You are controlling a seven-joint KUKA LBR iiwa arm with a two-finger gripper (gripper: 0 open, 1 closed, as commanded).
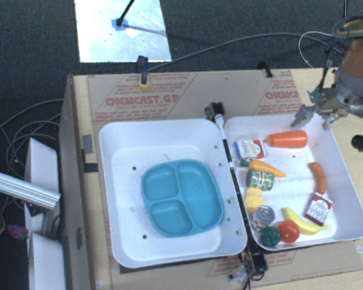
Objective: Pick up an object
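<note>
Your gripper (313, 117) hangs spread wide, holding nothing, over the right bin's (352, 192) far edge, just beside the orange bottle (286, 140); the sausage (319, 176) lies nearer.

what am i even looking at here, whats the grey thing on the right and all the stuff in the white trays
This is one camera fixed above a workbench, looking down at a slant. The grey machine with the orange band at the right edge is a robot arm; its gripper, a two-finger claw, hangs over the far corner of the right bin with its fingers spread and nothing between them.

Two shallow white bins sit side by side. The left bin holds a blue divided plate. The right bin holds toy food: an orange bottle lying on its side nearest the gripper, a carrot, a green can, corn, a sausage, a banana, a tomato and a small red carton.

The arm's job is to pick one up.
</note>
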